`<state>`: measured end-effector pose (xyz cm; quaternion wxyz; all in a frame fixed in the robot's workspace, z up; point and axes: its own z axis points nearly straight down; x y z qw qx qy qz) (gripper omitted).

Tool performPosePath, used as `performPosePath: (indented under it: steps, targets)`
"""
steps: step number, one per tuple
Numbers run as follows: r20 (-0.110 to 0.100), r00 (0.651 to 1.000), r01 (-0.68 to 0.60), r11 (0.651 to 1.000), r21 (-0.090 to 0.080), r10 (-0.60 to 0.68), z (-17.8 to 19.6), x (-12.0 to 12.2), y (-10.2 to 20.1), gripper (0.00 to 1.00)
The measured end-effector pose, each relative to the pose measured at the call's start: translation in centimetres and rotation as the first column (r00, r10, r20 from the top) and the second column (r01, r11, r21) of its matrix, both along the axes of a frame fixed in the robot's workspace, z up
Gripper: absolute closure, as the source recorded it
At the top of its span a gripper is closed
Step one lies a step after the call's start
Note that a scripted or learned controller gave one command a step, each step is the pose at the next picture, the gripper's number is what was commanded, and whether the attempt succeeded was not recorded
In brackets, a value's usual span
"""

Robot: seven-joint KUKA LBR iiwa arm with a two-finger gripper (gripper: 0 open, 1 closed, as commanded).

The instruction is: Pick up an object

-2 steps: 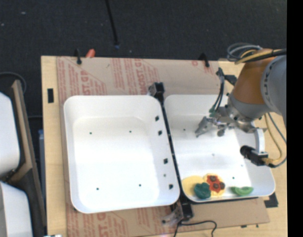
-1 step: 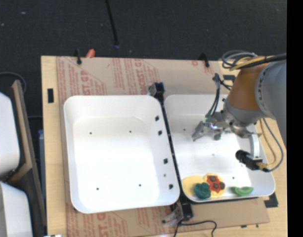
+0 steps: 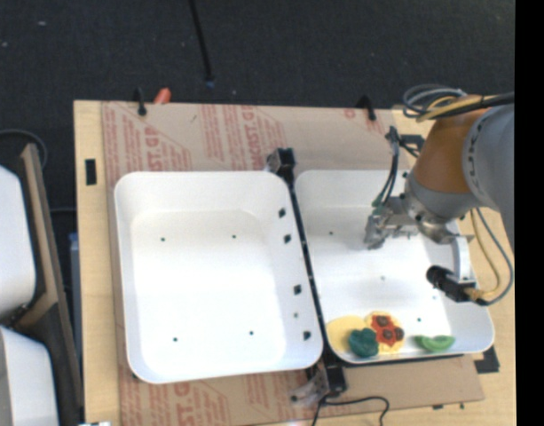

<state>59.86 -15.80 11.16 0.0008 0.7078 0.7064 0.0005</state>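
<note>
We find the claw (image 3: 375, 235) low over the right bin (image 3: 342, 193), near the middle of that bin's floor, hanging from the grey arm (image 3: 449, 171) that enters from the table's right edge. We cannot tell its state; the view is too small and blurred there. We see nothing beneath or in it; the bin floor around it is bare white.

The objects lie well apart from the claw, clustered along the right bin's near edge toward the table's near right corner: a green lump (image 3: 362, 343) on a yellow piece (image 3: 347, 331), a red and yellow item (image 3: 384, 328) just beside it, and a green piece (image 3: 434, 343) further toward the right edge. The left bin (image 3: 130, 202) carries nothing we can make out.

Risk, in our judgement: a closure at the present spot would take nothing. The objects sit tight against the bin wall and each other, so a descent there may strike the rim, or pinch two items and drop both.
</note>
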Motion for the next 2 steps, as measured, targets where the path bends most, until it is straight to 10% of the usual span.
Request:
performPosePath:
  steps: [2]
  targets:
    - [0.005, 1.000, -0.002, 1.000, -0.001, 0.002, 11.1, -0.7, 0.3, 1.00]
